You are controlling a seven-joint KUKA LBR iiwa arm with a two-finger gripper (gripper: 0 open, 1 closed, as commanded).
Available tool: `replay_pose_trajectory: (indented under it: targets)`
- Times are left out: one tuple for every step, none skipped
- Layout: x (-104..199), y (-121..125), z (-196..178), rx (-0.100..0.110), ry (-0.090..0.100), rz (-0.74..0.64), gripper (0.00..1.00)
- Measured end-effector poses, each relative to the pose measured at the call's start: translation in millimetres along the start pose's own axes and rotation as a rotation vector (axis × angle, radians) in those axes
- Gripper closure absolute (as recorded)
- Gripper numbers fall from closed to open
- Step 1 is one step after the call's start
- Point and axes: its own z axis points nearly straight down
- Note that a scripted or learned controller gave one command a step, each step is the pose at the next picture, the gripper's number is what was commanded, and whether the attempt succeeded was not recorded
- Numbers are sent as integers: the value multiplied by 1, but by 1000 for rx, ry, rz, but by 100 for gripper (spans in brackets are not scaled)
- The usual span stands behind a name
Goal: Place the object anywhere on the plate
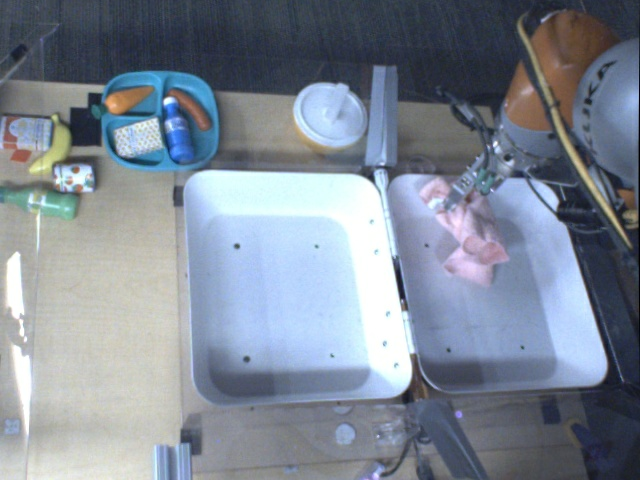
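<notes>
You see a pink cloth (468, 236), soft and light, in the right bin (560, 358); pinch a raised fold. Gripper (470, 190) touches its top corner; jaw state unclear.

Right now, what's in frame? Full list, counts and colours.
bins: 2, white, side by side mid-bench
cloth: 1, pink, crumpled in the right bin, upper part
divided tray: 1, blue, top left, holding toy food and a blue bottle
lidded cup: 1, white lid, yellowish body, behind the left bin
banana: 1, yellow, far left
can: 1, patterned, far left
green bottle: 1, lying far left
carton: 1, white and red, far left
arm: 1, grey and orange, top right
tool: 1, dark, at the cloth's top edge
</notes>
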Motion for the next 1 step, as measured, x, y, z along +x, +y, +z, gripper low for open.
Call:
replay_pose_trajectory:
  targets:
    - [0, 3, -52, -1, -2, -6, 100]
